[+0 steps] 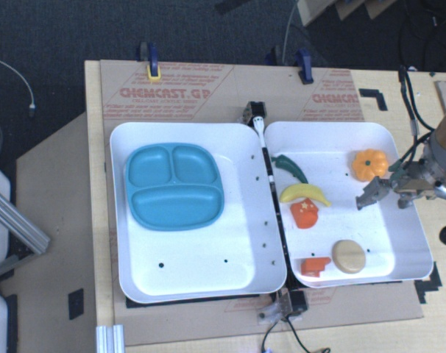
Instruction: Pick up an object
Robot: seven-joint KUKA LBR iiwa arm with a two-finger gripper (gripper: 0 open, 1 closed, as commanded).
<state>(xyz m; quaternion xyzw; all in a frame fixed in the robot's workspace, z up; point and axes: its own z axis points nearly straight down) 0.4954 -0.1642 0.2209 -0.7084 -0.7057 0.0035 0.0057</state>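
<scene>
While the pincer (385,194) hangs wide and holding nothing over the right bin (411,263), the orange pumpkin (369,165) sits just beside it.

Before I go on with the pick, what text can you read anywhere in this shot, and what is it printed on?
"CHEMCAST GP", in red, on the brown board under the bins, above the left bin.
The same red print recurs above the right bin, cut off and too blurred to read surely.
Smaller red lines around both prints: too small to read.
No text on the blue divided plate or on the toy foods.
</scene>
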